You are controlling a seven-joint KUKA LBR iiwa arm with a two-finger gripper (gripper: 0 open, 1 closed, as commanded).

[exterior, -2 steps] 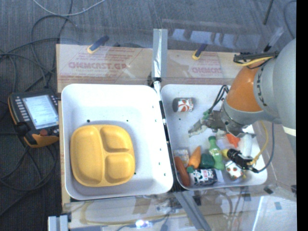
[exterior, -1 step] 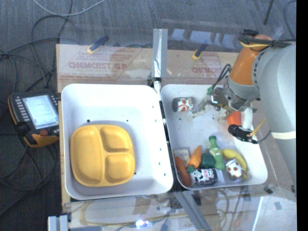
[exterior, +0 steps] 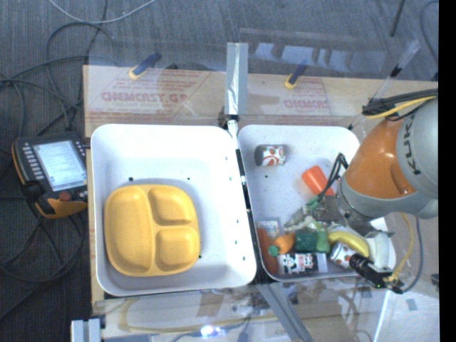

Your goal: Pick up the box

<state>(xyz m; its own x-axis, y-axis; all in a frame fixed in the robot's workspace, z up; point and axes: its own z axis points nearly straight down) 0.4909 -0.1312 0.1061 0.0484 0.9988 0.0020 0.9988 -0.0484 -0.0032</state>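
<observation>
the box (exterior: 301, 263), white with dark print, lies flat against the front wall of the right bin (exterior: 299, 135), in a heap with a carrot (exterior: 281, 244), a green item (exterior: 308, 241) and a banana (exterior: 349, 242). the jaws (exterior: 318, 211) hang just above and behind that heap, near the box; how they stand i cannot tell. a can (exterior: 271, 155) lies apart toward the back wall. the left bin (exterior: 164, 137) holds a yellow divided tray (exterior: 152, 228). the wooden bench (exterior: 157, 95) stands on grey carpet with cables.

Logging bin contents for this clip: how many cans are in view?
1. A can lies on its side near the far end of the right bin. The arm may hide others.
</observation>
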